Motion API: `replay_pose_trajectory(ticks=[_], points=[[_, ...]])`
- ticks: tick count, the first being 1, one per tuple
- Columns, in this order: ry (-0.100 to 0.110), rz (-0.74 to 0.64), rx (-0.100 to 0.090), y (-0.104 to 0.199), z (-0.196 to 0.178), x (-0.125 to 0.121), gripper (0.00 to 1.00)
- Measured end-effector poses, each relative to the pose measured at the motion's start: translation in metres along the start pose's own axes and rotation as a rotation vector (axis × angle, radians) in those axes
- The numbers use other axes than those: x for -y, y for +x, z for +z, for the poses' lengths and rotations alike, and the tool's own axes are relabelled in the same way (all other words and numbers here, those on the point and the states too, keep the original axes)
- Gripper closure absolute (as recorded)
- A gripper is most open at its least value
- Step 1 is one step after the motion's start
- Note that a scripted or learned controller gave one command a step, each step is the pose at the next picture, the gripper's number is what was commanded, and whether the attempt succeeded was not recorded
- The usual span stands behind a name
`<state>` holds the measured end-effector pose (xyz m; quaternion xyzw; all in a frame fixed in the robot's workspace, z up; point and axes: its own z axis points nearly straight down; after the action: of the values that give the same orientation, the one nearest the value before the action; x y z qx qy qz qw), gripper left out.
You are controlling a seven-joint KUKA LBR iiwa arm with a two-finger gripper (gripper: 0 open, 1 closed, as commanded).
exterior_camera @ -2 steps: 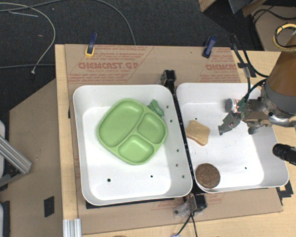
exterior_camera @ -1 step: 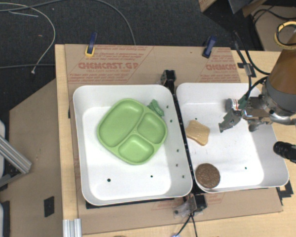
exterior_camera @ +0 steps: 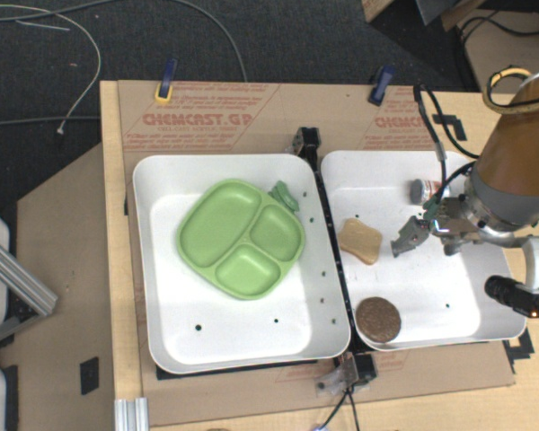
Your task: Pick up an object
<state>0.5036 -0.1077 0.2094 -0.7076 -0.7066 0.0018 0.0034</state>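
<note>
Tan sponge [exterior_camera: 361, 241] lies at the left side of the right bin [exterior_camera: 458, 326], near the gripper [exterior_camera: 411, 238], whose fingers look spread with nothing between them. A brown round disc [exterior_camera: 378, 319] sits below; a green plate [exterior_camera: 241, 238] fills the left bin [exterior_camera: 162, 312].

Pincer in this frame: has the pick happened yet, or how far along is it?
Nothing looks picked yet. The pincer hangs over the right bin with nothing between its fingers, beside the tan sponge-like block. The brown round disc lies in that bin; the green divided plate lies in the left bin. Descent, grasp and lift remain.
</note>
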Motion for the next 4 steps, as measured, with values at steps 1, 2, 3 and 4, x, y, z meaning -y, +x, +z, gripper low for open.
replay_pose_trajectory(ticks=[1,2,3,4], points=[[-0.005,-0.001,0.001,-0.002,0.052,0.006,0.0],[0.001,-0.001,-0.001,-0.006,0.114,0.01,0.0],[-0.007,0.0,0.0,-0.006,0.1,0.008,1.0],[-0.012,-0.003,0.003,0.004,0.046,0.012,1.0]])
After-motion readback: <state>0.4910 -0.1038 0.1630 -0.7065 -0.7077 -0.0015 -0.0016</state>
